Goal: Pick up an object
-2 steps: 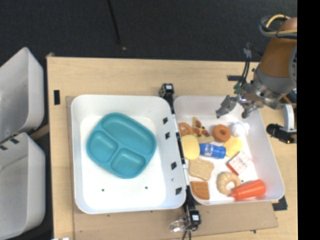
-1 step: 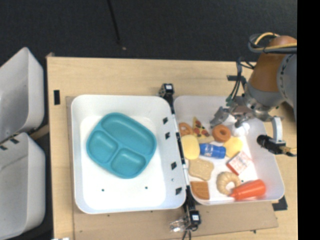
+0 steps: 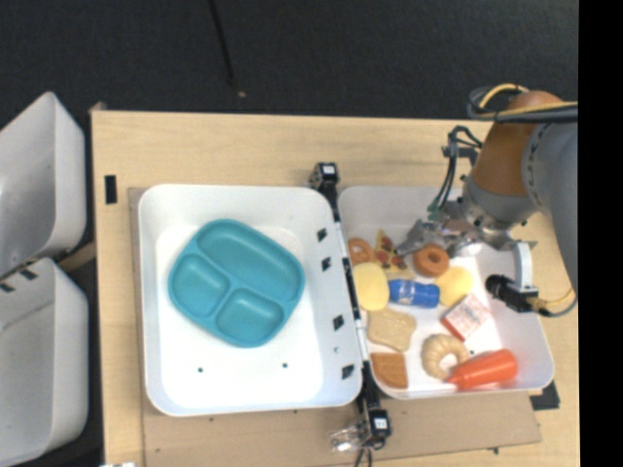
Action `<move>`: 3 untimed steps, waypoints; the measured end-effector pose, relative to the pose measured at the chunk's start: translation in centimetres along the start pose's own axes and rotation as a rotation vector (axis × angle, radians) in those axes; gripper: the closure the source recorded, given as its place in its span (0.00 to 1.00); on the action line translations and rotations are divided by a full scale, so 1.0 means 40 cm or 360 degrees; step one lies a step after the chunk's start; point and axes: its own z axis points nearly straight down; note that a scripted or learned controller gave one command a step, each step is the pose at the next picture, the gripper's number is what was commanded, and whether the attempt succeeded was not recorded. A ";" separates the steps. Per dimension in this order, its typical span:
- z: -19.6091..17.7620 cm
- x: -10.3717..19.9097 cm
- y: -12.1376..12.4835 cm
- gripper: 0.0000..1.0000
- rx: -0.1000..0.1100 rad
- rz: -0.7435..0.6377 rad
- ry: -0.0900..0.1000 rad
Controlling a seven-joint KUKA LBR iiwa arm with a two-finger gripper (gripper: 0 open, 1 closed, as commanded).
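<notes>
My gripper (image 3: 440, 243) hangs low over the back of the right bin (image 3: 531, 343), on the grey arm with its orange band (image 3: 506, 159). A small brown doughnut (image 3: 431, 261) lies right beneath it, touching or nearly touching it. Around the doughnut lie a yellow round piece (image 3: 370, 286), a blue can (image 3: 414, 293) and a yellow lemon (image 3: 455, 282). Whether the doughnut is gripped I cannot tell.
The right bin also holds a pretzel (image 3: 361, 251), a red-and-white box (image 3: 467, 316), toast slices (image 3: 391, 330), a pale bun (image 3: 443, 353) and an orange carrot (image 3: 484, 369). A blue divided plate (image 3: 236, 281) lies in the left bin (image 3: 165, 377). A ridge (image 3: 343, 290) separates the bins.
</notes>
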 end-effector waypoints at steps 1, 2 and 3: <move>-0.024 -0.003 -0.001 1.00 0.0002 0.0002 -0.0002; -0.177 0.008 0.000 1.00 -0.0003 -0.0012 -0.0001; -0.326 0.021 -0.007 1.00 -0.0004 -0.0012 -0.0001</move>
